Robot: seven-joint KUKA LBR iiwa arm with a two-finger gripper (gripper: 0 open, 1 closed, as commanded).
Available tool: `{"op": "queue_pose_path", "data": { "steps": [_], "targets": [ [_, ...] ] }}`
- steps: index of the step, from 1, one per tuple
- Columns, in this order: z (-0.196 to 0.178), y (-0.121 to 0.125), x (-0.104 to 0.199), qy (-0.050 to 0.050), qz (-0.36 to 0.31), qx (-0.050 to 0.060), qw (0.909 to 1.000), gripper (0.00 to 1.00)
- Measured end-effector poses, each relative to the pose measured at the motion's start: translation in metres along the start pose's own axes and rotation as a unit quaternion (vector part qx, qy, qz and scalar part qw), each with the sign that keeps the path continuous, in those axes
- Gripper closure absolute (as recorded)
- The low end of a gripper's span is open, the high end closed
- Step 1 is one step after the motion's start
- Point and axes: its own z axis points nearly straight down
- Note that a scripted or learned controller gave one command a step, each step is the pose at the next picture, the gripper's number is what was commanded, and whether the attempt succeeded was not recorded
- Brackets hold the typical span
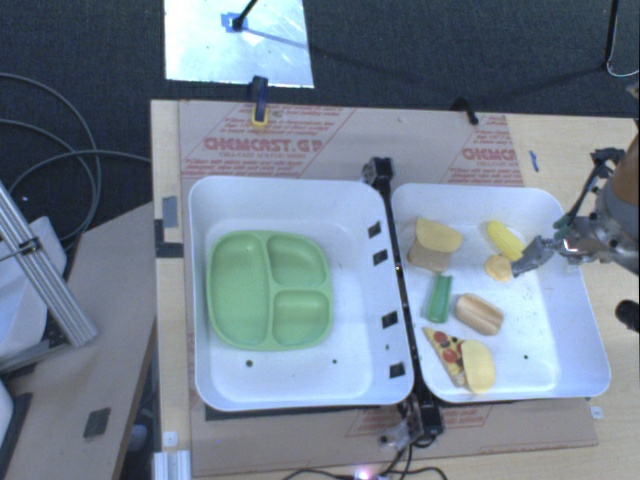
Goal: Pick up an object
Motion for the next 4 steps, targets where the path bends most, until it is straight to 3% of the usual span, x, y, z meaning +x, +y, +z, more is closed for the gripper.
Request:
{"op": "queue_pose_path", "data": {
  "steps": [1, 2, 3, 4],
  "targets": [
    [0.096, -0.05, 0.012, -0.002, 0.0, -0.004, 1.0, 0.0],
    [0.105, 0.041, 0.041, -0.001, -0.004, -0.005, 1.0, 0.0],
    [0.105, 0.056, 0.1, -0.001, -0.003, -0.004, 1.0, 0.0],
    [0.105, -0.059, 0.059, 0.0, 0.005, -0.002, 1.0, 0.0]
  ]
}}
